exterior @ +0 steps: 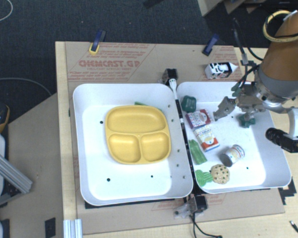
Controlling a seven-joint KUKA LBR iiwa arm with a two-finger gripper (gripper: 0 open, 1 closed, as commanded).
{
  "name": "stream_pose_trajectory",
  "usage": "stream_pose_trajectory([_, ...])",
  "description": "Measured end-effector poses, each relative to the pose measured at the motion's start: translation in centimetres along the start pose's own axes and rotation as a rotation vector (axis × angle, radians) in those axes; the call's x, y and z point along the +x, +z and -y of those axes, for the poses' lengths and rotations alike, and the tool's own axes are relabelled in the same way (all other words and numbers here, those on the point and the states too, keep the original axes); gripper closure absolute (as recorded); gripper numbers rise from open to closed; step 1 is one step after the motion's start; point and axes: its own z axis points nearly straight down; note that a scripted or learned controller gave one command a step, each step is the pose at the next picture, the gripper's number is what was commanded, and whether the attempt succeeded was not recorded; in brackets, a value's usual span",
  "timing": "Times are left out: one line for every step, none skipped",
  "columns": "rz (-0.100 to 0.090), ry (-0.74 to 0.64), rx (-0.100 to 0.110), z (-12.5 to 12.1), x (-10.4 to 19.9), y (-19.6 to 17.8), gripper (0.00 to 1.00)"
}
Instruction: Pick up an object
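Dark carpet surrounds a plywood bench (139, 58) stamped with red lettering and clamped at its far edge; two white bins sit on it side by side. I read the arm (283, 53) as entering from the right and hanging over the right bin (268, 175). The gripper (233, 105) sits above that bin's far half, and I cannot tell whether it is spread or closed; I see nothing held in it.

Candidate objects lie on the near side of the claw and away from the arm: a dark green cup (189, 103), a red-and-white packet (197, 118), a small carton (207, 138), a green strip (197, 151), a small jar (232, 154) and a speckled cookie (220, 173). A teal piece (247, 120) lies just beside the claw, partly under the wrist.

Beyond them, the left bin (89, 177) holds a yellow divided plate (137, 133).

Risk, in my judgement: the packet and carton lie flat and close together, so a descent there may nudge both or close on neither; the jar could roll.
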Motion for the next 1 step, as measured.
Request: stream_pose_trajectory([0.001, -0.002, -0.013, -0.23, 0.01, -0.65, 0.0])
